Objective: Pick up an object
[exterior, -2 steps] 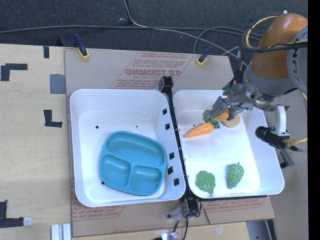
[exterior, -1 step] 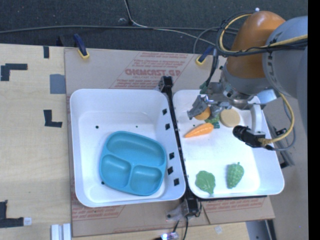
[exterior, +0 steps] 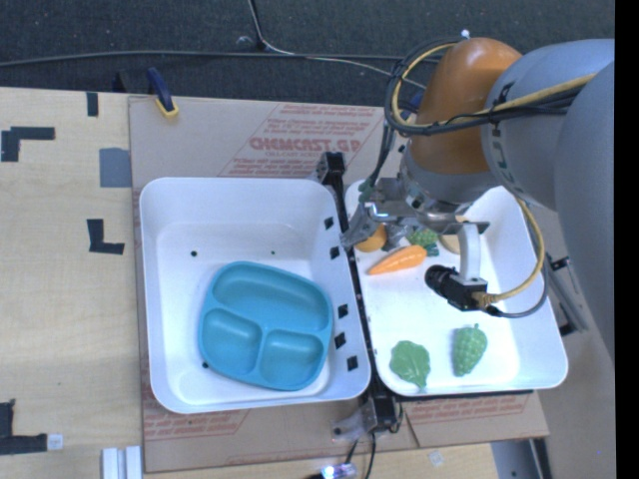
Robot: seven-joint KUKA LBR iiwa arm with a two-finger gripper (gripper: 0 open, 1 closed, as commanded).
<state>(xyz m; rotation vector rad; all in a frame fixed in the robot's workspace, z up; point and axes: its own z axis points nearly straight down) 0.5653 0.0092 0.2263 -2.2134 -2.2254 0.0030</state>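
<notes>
Where the right bin [exterior: 534, 367] meets the divider, an orange carrot [exterior: 398, 259] lies on the white floor, its thick end toward the middle of the bin and its tip toward the left wall — just under the metal wrist parts of the arm. The claw [exterior: 407, 230] hangs over that upper left corner, near the carrot and beside a small green piece [exterior: 424, 237] and a yellow-orange piece [exterior: 371, 238]; whether it is apart or together cannot be told from here. Toward the near edge of the same bin sit a flat green leaf-like toy [exterior: 410, 361] and a knobbly green one [exterior: 468, 349], close together but apart. The left bin [exterior: 165, 208] holds a blue divided plate [exterior: 265, 324]. Both bins rest on cardboard [exterior: 290, 138] on the worktop [exterior: 60, 297].
</notes>
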